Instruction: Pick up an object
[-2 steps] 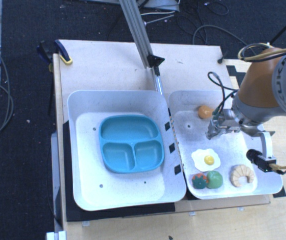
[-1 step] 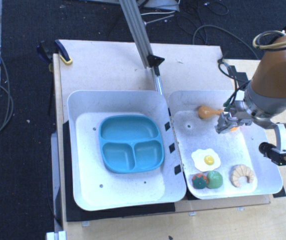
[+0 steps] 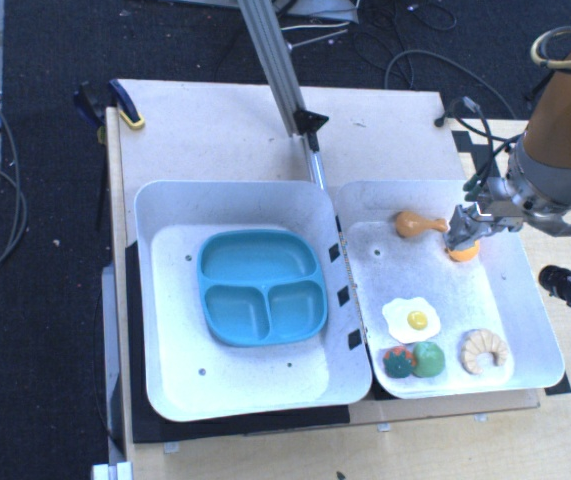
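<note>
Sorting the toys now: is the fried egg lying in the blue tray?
No, the fried egg lies in the right bin, apart from the blue tray.

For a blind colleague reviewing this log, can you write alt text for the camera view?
The gripper sits low over an orange piece in the right bin, near a drumstick, fried egg and croissant. A blue divided tray fills the left bin.

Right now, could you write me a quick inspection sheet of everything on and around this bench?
Surface: pale bench top bearing two shallow white bins, left and right.
Job's things: right bin holds a toy drumstick, small orange piece, fried egg, green-and-red vegetable, croissant.
Clutter: blue three-compartment plastic tray in left bin.
Tool: tool low over the orange piece; grip unclear.
Cables: black cables on the floor.
Surroundings: dark carpet, slanted metal pole.
</note>
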`<state>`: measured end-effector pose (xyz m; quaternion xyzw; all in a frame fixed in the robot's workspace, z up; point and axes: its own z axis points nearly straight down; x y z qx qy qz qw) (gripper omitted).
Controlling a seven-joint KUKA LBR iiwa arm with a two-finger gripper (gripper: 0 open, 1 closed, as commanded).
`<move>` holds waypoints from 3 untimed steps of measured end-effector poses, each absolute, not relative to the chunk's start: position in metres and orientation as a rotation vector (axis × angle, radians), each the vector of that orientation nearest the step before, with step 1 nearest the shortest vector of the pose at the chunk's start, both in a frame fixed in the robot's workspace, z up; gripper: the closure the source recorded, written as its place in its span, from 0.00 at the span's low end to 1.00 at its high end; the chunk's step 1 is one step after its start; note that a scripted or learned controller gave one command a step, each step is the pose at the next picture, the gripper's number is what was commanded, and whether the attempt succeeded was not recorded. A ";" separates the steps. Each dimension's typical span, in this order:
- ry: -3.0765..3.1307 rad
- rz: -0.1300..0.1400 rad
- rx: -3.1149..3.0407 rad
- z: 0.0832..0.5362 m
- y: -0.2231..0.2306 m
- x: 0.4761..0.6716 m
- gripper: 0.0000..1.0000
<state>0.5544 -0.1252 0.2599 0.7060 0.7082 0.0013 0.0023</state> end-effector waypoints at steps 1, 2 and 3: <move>2.230 0.002 2.213 0.263 -0.075 0.551 1.00; 2.231 0.000 2.214 0.261 -0.021 0.530 1.00; 2.232 -0.001 2.214 0.262 0.030 0.514 1.00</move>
